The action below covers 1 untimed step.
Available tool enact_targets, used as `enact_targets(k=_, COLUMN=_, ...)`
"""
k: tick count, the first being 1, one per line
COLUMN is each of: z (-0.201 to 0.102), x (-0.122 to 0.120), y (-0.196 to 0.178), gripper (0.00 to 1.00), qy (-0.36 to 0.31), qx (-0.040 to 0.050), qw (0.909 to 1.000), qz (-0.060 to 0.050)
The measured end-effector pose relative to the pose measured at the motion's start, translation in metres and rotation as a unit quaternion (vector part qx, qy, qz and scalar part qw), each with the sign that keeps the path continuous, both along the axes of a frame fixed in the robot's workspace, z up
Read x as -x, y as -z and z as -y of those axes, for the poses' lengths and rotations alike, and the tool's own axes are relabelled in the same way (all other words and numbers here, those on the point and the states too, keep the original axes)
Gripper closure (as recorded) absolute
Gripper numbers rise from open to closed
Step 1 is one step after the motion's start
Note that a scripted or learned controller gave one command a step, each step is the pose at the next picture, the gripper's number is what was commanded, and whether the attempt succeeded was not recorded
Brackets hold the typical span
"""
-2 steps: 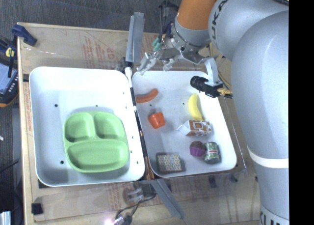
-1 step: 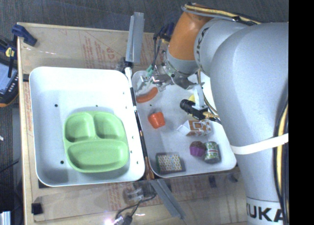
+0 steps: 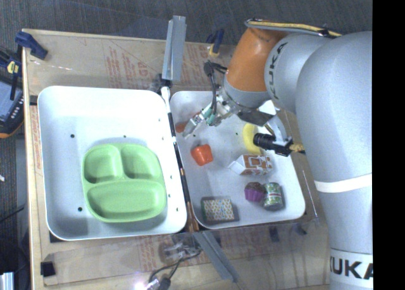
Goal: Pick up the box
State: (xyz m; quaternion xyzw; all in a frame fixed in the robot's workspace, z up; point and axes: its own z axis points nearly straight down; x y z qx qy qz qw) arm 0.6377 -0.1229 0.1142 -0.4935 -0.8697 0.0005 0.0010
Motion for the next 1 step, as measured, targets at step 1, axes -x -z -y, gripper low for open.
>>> enact_targets(k=1, z=-0.0083, x=-0.0223, y=0.0154, gripper=0.00, qy=0.049, qx=0.0017, qw=0.9988, qz=0.006)
